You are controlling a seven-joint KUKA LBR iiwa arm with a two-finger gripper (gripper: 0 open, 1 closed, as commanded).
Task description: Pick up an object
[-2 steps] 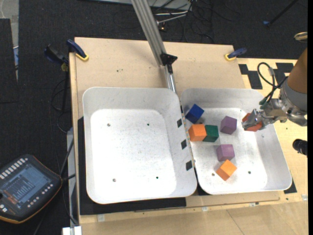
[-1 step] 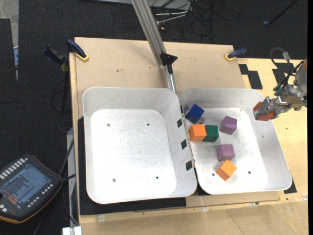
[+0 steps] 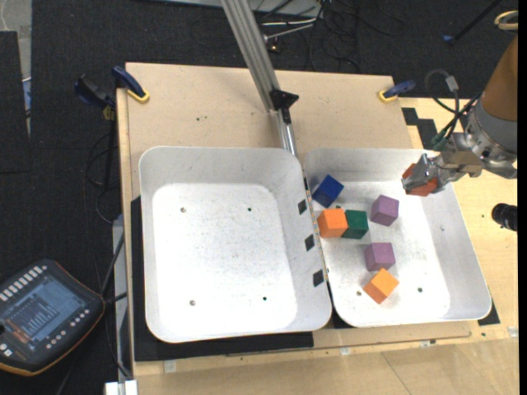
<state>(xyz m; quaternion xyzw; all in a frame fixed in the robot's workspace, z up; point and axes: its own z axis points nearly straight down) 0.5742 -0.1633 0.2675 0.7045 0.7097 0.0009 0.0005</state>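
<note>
**Arm above the right bin, a red piece at its tip**

On the pale tabletop (image 3: 214, 105) two white bins lie side by side, and places here are given from the green cube (image 3: 356, 223). The left bin (image 3: 156, 220) lies well to the left of it. In the right bin (image 3: 461, 270), an orange cube (image 3: 332, 221) touches the green cube's left side, and a blue cube (image 3: 328, 190) sits just above and left of it. A purple cube (image 3: 384, 210) stands near, to its upper right; a second purple cube (image 3: 379, 255) lies below and right, with a smaller orange cube (image 3: 381, 285) just beyond that. Farther right and higher than the green cube, the gripper (image 3: 422, 181) hangs over the bin's upper right part, its jaws closed on a small red object (image 3: 418, 188).
</note>
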